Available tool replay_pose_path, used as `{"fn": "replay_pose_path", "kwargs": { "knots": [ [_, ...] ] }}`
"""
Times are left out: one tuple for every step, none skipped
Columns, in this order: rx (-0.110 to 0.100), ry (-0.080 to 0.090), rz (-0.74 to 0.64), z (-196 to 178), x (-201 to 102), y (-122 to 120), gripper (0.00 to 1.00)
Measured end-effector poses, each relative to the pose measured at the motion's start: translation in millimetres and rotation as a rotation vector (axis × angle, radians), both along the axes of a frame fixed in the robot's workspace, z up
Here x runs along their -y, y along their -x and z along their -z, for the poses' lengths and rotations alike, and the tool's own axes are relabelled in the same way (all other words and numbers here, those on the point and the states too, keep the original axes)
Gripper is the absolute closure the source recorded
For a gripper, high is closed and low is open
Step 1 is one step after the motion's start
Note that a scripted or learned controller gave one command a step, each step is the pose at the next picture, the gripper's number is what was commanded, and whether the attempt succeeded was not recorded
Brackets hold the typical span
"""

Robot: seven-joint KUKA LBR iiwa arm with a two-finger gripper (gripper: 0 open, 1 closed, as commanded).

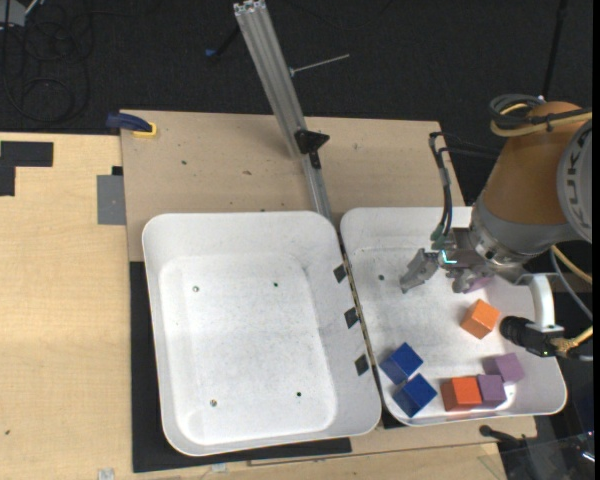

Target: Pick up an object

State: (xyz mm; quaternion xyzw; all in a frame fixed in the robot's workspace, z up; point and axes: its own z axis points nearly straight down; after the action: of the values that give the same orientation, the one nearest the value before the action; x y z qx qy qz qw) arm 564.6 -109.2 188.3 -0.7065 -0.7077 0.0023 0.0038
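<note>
Wooden surface carries two shallow white bins side by side. Left bin sits toward the surface's front-left part, right bin toward its front-right corner, the two touching along their shared rim with small black clips on it. Grey arm with orange band reaches in over the right bin's far right edge. A metal rail slants from beyond the surface's back edge down to where the bins meet. Jaws hang low over the right bin's middle, near its back half, pointing toward the left bin; cannot tell how far open they are, nothing seen between them. Blocks lie in the right bin: orange block alone near its right edge, two blue blocks touching each other near the front-left corner, red-orange block just beside a purple block at the front rim, another purple block just behind those. All blocks apart from the jaws.
</note>
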Motion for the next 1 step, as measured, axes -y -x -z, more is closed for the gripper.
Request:
{"fn": "replay_pose_path", "kwargs": {
  "knots": [
    [0.005,0.001,0.005,-2.3,1.4,-0.9,0.0]
  ]
}}
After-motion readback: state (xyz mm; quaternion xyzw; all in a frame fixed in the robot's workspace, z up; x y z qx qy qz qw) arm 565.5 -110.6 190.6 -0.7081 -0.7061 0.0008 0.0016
